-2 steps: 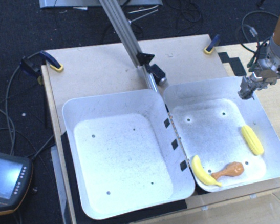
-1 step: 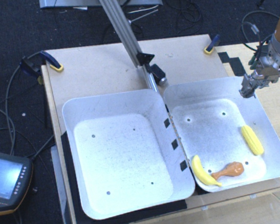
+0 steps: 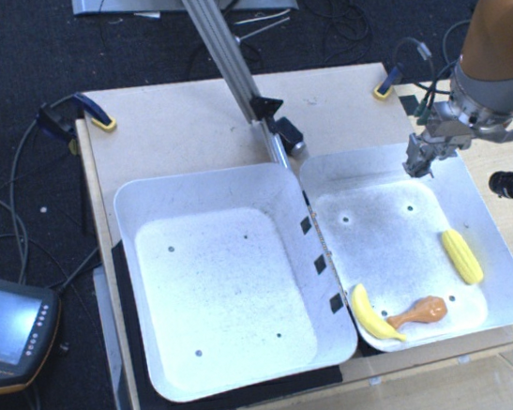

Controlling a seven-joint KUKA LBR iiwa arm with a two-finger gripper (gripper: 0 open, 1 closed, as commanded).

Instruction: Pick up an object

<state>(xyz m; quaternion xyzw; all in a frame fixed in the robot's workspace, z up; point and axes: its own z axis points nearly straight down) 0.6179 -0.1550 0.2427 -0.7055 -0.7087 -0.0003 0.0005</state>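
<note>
Camera view: two white bins are seen side by side on the table [image 3: 189, 128].
End effector [image 3: 419, 165]: seen above the far right corner of the right bin [image 3: 485, 214]; nothing is seen between its fingers, and its state cannot be told.
Corn [image 3: 462, 256]: laid near the right wall of the right bin.
Banana [image 3: 371, 315]: laid at the near left corner.
Drumstick [image 3: 419, 313]: laid just beside the banana, orange-brown.
Left bin [image 3: 143, 206]: white.
Pendant [image 3: 8, 327]: set left of the table.
</note>
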